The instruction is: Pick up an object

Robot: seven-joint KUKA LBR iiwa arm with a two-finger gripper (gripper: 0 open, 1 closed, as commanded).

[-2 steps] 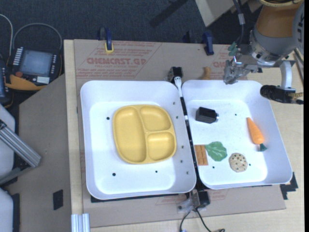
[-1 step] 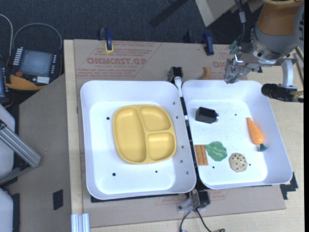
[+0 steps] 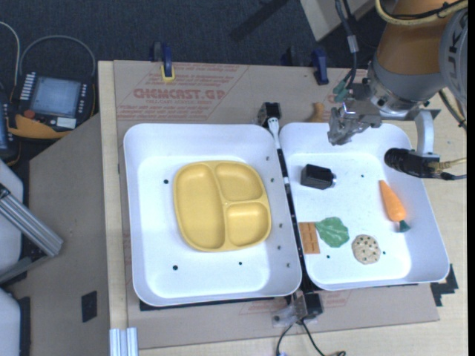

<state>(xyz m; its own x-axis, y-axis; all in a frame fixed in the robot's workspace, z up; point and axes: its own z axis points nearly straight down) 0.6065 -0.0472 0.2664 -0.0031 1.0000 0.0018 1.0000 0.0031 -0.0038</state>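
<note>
My gripper [image 3: 341, 134] hangs over the far edge of the right bin [image 3: 423, 262], above its back left part. A small black block [image 3: 318, 176] lies in that bin just in front of the gripper and slightly left. Nearer the front lie a green leafy piece [image 3: 333, 231], a round speckled cookie [image 3: 365, 249] and a thin brown wafer [image 3: 308, 237] by the left wall. An orange carrot [image 3: 392, 201] lies along the right side. Nothing hangs under the gripper.
The left bin [image 3: 145, 199] holds a yellow divided plate [image 3: 222, 204] in its middle. A black clip [image 3: 269, 113] sits where the two bins meet at the back. The arm's orange band [image 3: 415, 35] rises at the upper right.
</note>
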